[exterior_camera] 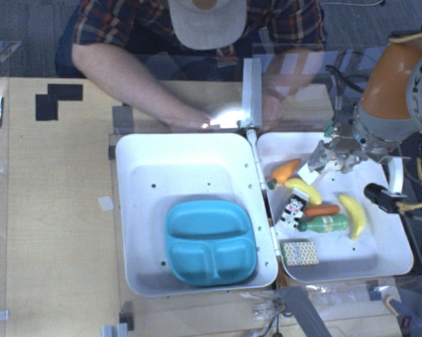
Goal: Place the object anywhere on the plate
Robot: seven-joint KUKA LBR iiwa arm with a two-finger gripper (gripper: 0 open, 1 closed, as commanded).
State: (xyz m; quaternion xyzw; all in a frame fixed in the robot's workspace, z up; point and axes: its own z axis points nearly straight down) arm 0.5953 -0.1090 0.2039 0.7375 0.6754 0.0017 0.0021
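I see the gripper over the right bin, just beside the orange carrot. I cannot tell its state. The blue plate sits in the left bin.

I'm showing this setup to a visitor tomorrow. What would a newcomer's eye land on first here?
Probably the bright blue divided plate lying in the left bin. Next, the colourful clutter in the right bin: two bananas, a carrot, a green bottle and a small patterned packet. The arm's hand hangs over that bin's far side.

two white bins sit side by side on the bench.
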